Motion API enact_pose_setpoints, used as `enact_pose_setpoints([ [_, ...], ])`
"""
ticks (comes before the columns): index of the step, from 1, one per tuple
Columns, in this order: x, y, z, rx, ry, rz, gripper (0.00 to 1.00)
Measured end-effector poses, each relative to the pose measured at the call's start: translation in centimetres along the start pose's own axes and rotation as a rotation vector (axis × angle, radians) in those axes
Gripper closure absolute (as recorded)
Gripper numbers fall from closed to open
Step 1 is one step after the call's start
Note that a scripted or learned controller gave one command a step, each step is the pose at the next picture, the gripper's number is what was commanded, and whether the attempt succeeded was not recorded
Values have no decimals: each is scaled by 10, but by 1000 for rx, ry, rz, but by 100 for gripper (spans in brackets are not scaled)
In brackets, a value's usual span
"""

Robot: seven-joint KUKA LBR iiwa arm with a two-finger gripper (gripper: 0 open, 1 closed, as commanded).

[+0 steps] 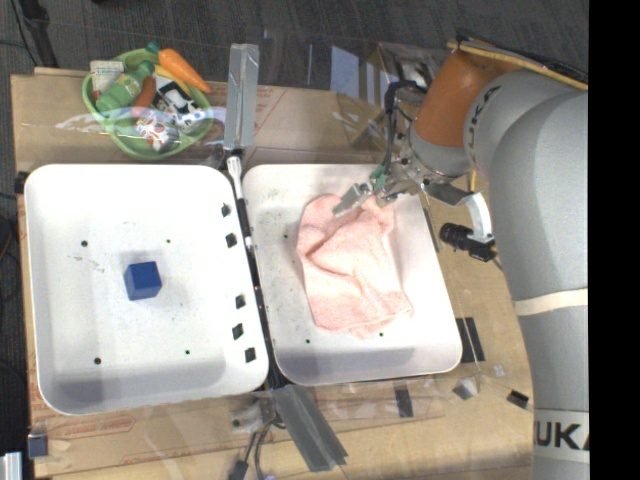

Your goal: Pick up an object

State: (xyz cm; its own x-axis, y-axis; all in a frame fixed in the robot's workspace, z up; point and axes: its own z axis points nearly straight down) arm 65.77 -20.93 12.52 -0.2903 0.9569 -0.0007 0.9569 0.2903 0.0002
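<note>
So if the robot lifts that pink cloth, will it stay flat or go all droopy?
Probably droopy. The cloth lies crumpled with soft folds in the right bin, so it looks limp and would likely hang down from the gripper. It seems thin, so probably light, and it shouldn't roll.

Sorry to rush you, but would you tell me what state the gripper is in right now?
Gripper: at the upper edge of the crumpled pink cloth in the right white bin; open or closed cannot be told.

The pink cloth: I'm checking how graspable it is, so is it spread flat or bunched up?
Bunched up. The pink cloth lies rumpled in the right bin, with folds and uneven edges.
</note>
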Motion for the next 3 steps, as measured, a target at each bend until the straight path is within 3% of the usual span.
enact_pose_setpoints([
  [1, 111, -35, 33, 2, 3, -105, 0],
  [2, 124, -26, 33, 0, -1, 59, 0],
  [3, 110, 16, 33, 2, 1, 116, 0],
])
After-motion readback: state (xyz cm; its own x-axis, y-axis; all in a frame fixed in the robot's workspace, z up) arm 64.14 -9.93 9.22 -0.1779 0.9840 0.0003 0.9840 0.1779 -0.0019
